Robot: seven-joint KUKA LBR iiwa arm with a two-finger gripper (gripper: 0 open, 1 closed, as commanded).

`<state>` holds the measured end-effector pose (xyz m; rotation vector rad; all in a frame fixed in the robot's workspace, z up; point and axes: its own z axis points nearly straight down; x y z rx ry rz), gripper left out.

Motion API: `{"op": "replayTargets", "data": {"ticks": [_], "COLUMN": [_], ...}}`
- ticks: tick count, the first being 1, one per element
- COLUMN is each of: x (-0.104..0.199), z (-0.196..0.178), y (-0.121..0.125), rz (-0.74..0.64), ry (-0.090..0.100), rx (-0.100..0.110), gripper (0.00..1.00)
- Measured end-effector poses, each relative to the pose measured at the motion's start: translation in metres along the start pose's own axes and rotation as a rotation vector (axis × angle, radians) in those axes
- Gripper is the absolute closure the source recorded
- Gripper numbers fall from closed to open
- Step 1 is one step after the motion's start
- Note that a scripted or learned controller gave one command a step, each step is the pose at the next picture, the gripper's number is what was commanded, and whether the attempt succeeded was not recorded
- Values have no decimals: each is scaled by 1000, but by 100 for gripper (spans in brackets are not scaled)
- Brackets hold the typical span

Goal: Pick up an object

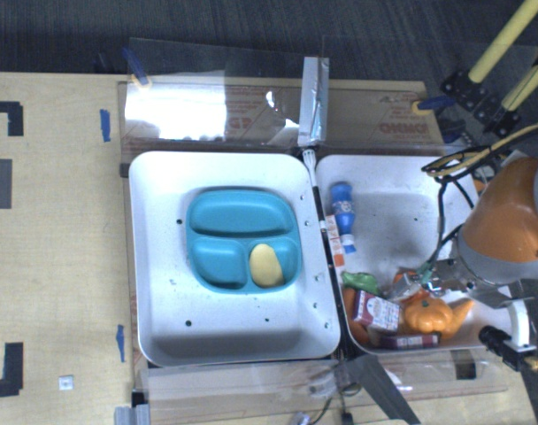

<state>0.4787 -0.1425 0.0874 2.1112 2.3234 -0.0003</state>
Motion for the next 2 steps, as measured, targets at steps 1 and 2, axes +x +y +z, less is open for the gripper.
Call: {"op": "replayTargets", "data": {"ticks": [1,2], "x": [0,89], "z": [-10,-99], "y": [1,77], "rz": [2,-68], "ry": [0,4], "rx": [-5,-2], "gripper": [100,100]}}
